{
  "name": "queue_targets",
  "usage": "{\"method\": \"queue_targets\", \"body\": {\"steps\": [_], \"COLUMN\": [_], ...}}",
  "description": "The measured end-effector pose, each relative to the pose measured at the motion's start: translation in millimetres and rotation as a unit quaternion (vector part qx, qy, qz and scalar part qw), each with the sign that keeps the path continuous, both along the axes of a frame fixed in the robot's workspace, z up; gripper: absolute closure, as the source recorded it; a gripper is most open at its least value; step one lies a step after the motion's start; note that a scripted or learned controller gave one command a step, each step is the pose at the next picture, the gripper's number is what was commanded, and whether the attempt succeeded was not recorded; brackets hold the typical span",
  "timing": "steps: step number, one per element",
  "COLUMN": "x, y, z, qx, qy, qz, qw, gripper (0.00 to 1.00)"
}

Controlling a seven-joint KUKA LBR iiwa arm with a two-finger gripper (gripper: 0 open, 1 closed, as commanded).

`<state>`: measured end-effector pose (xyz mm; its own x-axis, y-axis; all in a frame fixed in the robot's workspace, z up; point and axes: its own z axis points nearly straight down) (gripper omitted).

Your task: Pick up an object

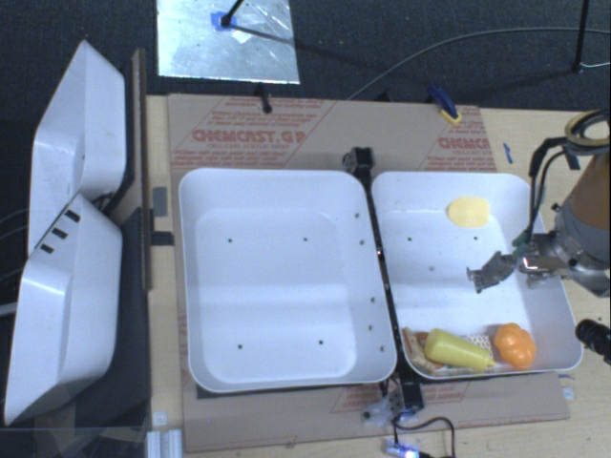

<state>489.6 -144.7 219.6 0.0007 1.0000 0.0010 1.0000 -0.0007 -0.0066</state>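
Clearly our gripper (pixel 485 276) hangs unladen, whether spread we cannot tell, over the right bin (pixel 420 256); the orange ball (pixel 516 345) in its near corner looks light, smooth, best pinched across its middle

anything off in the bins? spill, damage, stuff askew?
Nothing spilled or damaged. All items sit in the right bin: a pale yellow disc near its far wall, and a yellow corn-like piece and an orange fruit crowded against the near wall. The gripper hangs above the bin floor, apart from all three.
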Motion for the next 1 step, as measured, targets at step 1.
{"method": "queue_targets", "body": {"steps": [1], "x": [1.5], "y": [0.2], "z": [3.4], "qx": [-0.0006], "qy": [-0.004], "qz": [0.000], "qw": [1.0000], "gripper": [0.00]}}
